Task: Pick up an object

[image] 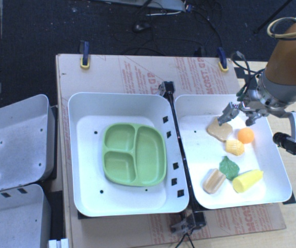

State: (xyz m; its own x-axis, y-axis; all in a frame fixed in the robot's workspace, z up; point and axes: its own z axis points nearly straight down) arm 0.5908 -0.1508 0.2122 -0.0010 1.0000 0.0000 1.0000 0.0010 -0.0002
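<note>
Camera view: gripper parked over the toast

So the tan toast slice sits at the back of the right bin, next to an orange ball and corn piece. Gripper hovers just above it, fingers spread apart, holding nothing. Green divided plate lies in the left bin.

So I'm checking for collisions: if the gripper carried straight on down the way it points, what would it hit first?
Probably the tan bread-like piece, just below the open gripper in the right bin; depth is unclear.
</note>
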